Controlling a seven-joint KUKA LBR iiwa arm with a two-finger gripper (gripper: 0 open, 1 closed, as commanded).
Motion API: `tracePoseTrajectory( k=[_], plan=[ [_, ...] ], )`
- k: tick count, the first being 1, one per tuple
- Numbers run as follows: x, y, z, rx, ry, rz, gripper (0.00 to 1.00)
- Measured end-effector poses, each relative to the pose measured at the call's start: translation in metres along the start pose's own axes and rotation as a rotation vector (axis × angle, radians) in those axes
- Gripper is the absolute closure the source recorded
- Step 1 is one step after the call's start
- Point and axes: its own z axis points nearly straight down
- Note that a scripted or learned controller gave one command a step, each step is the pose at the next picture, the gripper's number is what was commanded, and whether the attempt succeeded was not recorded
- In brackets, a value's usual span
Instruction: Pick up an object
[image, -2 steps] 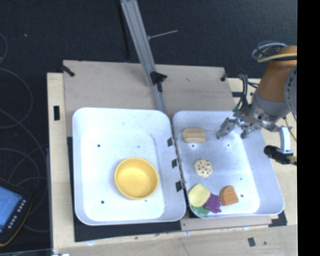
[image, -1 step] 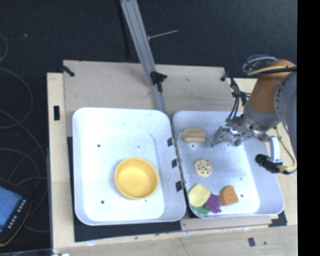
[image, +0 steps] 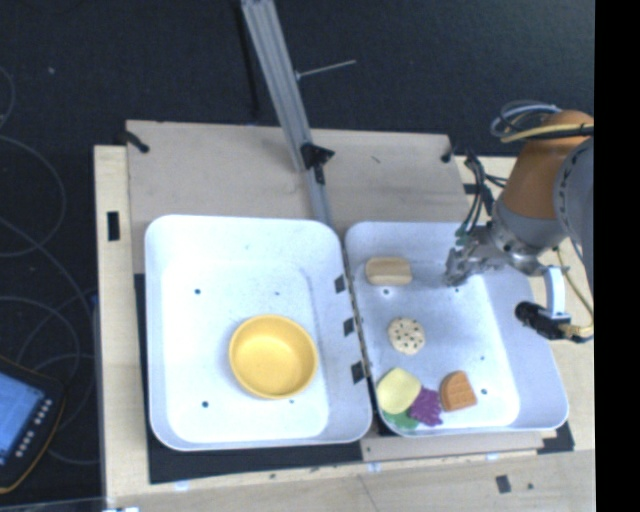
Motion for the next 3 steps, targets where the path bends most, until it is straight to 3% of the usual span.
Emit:
tracePoseTrajectory(
  k=[2, 3],
  plan=[
    [0.000, 0.010, -0.110, -0.002, 0.002, -0.010, 1.00],
    [0.045, -0.016, -0.108, 0.004, 0.002, -0.011, 1.00]
  ],
)
